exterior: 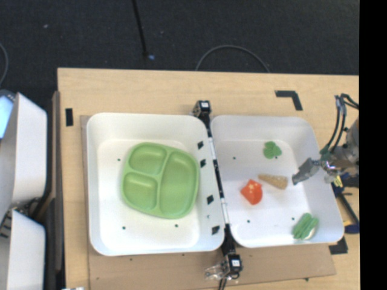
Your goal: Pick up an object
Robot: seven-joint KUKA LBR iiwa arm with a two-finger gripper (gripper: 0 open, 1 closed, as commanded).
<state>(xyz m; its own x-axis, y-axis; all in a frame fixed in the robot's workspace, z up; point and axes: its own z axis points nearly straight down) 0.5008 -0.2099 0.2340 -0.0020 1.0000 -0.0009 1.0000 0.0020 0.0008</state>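
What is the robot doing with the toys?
The gripper reaches into the right bin, beside the tan piece. It holds nothing yet. A red toy and two green toys lie loose there too. A green plate sits in the left bin.

Plate (160,179) in left bin (97,222); four items in right bin (242,132).

Glossy green plastic plate (161,180)
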